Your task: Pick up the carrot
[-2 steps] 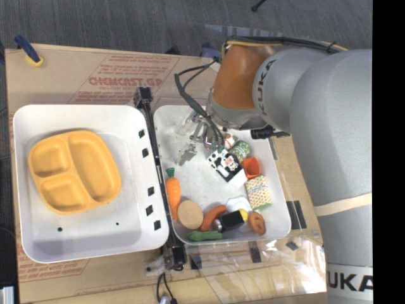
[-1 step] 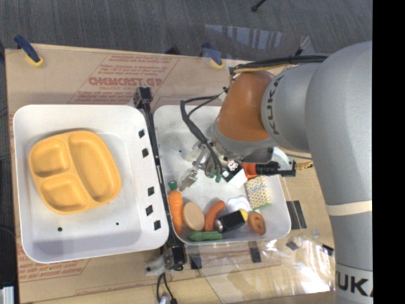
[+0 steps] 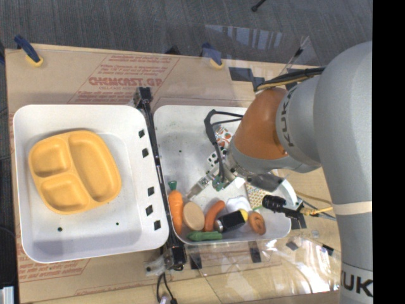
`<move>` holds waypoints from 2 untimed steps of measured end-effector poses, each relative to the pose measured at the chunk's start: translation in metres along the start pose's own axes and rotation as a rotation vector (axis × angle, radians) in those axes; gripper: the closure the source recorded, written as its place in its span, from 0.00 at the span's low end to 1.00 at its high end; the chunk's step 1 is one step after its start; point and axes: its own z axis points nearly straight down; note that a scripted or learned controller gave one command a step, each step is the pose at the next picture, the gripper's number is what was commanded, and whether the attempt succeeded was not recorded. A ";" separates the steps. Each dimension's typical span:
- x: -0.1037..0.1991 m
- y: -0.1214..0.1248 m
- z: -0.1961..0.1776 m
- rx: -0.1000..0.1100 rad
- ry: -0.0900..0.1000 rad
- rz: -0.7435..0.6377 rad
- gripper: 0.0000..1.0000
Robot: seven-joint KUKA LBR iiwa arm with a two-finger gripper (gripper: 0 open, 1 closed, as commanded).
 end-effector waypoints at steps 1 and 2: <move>-0.098 0.087 -0.010 -0.007 -0.006 0.117 0.00; -0.020 0.013 -0.088 -0.008 -0.006 0.106 0.00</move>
